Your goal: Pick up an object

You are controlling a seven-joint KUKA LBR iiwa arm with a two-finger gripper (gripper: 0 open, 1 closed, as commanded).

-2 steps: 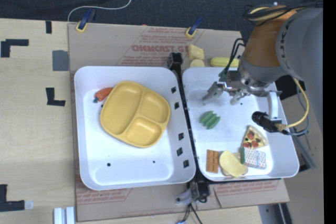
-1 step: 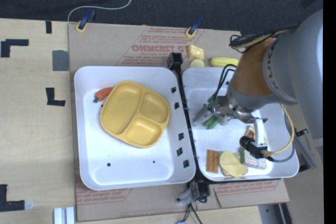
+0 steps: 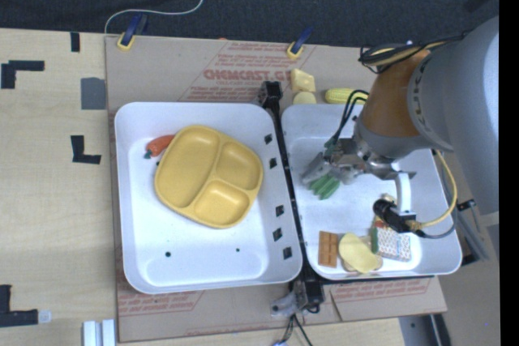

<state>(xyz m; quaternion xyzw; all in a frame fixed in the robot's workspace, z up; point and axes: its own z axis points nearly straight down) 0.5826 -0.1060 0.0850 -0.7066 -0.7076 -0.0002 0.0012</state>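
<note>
My gripper [image 3: 323, 173] is low in the right bin [image 3: 304, 126], near its left wall. A green object [image 3: 327, 188] lies right at the fingertips, partly under them; I cannot see whether it sits between them. Further toward the bin's front lie a brown cracker-like block [image 3: 328, 248], a pale yellow round piece [image 3: 358, 254] and a red-and-white checkered packet [image 3: 394, 243]. The arm's orange band [image 3: 393, 101] and grey body cover the bin's right back part.
The left bin [image 3: 138, 255] holds a yellow divided plate [image 3: 208, 175] with an orange carrot-like item [image 3: 160, 144] behind its left edge. Yellow food pieces [image 3: 303, 82] and a corn cob [image 3: 340, 96] lie on the cardboard behind the right bin.
</note>
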